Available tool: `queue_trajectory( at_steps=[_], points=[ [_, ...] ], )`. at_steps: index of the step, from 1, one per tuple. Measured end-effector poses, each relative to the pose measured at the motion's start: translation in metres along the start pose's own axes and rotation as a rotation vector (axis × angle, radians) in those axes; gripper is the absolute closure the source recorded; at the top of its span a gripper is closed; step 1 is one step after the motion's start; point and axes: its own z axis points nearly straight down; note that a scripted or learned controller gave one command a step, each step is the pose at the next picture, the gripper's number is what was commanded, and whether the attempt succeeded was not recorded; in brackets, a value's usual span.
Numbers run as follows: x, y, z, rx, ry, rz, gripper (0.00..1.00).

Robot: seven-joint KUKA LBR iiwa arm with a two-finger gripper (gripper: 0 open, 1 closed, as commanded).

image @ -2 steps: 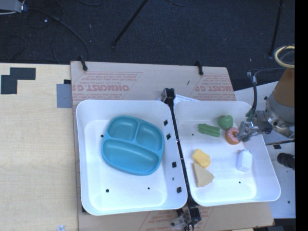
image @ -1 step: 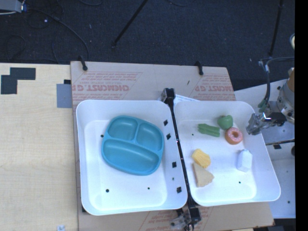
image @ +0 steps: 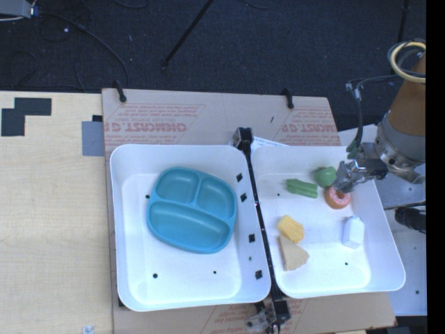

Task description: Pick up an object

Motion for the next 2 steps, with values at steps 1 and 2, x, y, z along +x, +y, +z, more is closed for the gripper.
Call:
queue_trajectory(
  at_steps=[1,2],
  points=[
    [0.049,-0.007,0.013,0.003,0.0,0.002,1.0],
    [0.101,-0.004,0.012,0.002,0.0,0.0,1.0]
  ],
)
